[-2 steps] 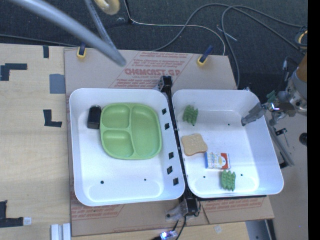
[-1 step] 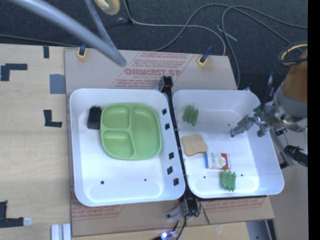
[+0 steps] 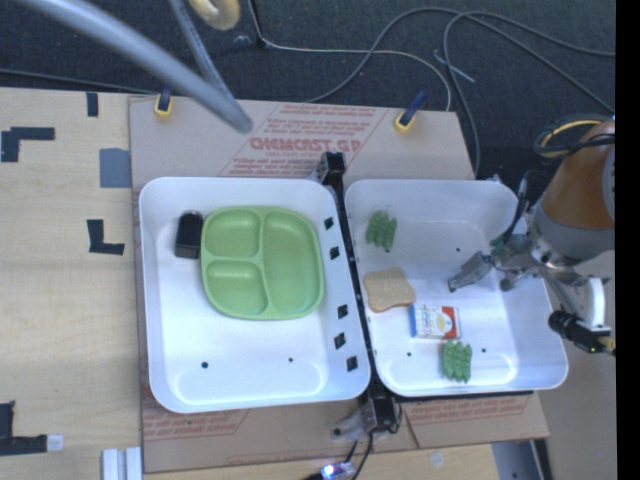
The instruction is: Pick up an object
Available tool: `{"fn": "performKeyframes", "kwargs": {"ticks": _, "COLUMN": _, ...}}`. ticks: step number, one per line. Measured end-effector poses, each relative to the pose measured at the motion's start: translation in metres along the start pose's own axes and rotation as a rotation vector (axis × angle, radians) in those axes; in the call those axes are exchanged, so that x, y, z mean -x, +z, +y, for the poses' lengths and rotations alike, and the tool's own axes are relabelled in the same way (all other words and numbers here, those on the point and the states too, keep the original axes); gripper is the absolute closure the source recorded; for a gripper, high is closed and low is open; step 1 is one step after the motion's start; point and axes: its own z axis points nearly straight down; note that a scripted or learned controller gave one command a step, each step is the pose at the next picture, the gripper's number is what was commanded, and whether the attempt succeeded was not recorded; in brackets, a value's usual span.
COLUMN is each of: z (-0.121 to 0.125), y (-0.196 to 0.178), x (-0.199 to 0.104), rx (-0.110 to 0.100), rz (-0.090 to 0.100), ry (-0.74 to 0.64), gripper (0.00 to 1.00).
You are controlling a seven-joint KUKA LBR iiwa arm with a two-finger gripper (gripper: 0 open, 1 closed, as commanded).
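The tool (image 3: 462,278) hangs low over the right-hand shallow white plastic bin (image 3: 430,190), near its right wall, tips aimed toward the bin's middle; whether it is open or closed cannot be told, and nothing shows in its grip. Going left to right: the left white bin (image 3: 160,298) carries a small black block (image 3: 188,235) beside a green three-compartment plate (image 3: 263,263). In the right bin, a green leafy toy (image 3: 380,229) lies near the far edge, a tan bread-slice toy (image 3: 388,289) by the dividing wall, a small white-and-red carton (image 3: 434,321) just right of it, and a second green leafy toy (image 3: 456,360) at the near edge. The carton seems the closest candidate, lying toward the near-left of the tool.
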Motion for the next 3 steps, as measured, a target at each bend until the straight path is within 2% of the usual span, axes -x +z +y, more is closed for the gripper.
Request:
{"fn": "performKeyframes", "kwargs": {"ticks": 1, "z": 0.002, "y": -0.014, "x": -0.001, "rx": 0.006, "rz": -0.001, "ry": -0.002, "gripper": 1.00}}
{"fn": "performKeyframes", "kwargs": {"ticks": 2, "z": -0.001, "y": -0.069, "x": -0.010, "rx": 0.011, "rz": -0.002, "ry": -0.002, "gripper": 1.00}}
{"fn": "performKeyframes", "kwargs": {"ticks": 3, "z": 0.007, "y": -0.130, "x": -0.009, "rx": 0.013, "rz": -0.003, "ry": -0.001, "gripper": 1.00}}
